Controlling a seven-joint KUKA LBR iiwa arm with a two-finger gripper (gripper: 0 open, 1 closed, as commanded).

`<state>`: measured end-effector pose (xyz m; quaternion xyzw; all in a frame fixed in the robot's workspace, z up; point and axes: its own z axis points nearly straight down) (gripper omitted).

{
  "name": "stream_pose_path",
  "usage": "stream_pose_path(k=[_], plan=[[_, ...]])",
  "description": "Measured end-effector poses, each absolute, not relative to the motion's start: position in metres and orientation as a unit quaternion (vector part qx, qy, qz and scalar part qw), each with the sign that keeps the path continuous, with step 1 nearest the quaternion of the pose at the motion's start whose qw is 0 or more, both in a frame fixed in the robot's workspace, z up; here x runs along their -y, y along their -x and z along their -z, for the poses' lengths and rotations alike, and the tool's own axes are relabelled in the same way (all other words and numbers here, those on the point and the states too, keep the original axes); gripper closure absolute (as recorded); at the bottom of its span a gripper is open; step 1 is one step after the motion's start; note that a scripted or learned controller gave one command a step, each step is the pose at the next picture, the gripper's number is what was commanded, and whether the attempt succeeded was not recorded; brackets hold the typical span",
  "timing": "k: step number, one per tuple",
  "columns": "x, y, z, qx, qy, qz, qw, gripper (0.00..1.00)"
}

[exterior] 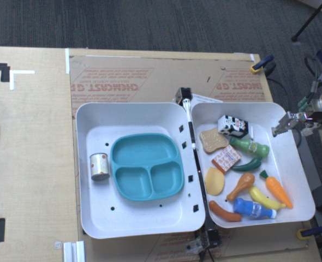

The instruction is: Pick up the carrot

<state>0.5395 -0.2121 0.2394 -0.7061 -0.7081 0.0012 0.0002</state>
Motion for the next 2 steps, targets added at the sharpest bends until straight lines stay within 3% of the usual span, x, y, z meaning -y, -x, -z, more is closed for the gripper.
stream_pose_path(k=[1,2], plan=[[0.220,-0.500,-0.126,0.805,0.593,-0.0001,0.000,0.00],[0.121,-0.478,-0.091,0.816,0.578,-0.0001,0.001,0.00]])
